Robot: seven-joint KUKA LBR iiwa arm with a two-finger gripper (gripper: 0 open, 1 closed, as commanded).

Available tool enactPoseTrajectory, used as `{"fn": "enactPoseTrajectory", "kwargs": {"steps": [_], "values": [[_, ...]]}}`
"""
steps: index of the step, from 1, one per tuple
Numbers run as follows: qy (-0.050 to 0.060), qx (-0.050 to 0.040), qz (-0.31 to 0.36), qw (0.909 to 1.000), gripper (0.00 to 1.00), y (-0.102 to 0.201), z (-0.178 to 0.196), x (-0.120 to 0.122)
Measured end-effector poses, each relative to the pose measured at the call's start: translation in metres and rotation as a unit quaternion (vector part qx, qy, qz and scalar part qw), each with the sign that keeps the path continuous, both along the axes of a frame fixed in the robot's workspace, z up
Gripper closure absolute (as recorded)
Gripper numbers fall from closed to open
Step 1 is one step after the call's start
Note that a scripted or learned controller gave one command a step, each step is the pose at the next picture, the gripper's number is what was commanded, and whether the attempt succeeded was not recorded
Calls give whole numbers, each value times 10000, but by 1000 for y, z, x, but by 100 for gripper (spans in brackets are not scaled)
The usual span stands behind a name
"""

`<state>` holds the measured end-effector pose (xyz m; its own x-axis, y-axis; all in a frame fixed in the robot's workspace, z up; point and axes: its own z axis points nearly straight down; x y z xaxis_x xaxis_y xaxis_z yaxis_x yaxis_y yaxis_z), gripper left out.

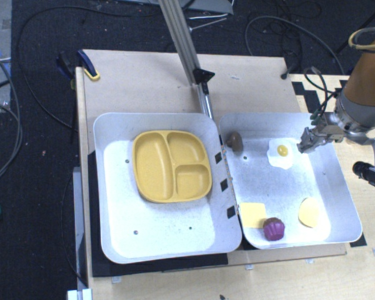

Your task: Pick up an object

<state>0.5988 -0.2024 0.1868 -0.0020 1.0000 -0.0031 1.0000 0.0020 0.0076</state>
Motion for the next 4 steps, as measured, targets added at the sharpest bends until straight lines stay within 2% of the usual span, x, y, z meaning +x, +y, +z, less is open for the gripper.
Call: {"fn": "enactPoseTrajectory", "kwargs": {"steps": [1,2,4], "values": [[24,11,0,10000,100,0,14,1],[36,23,26,10000,100,56,29,-7],[45,25,27,10000,100,152,23,-17]]}}
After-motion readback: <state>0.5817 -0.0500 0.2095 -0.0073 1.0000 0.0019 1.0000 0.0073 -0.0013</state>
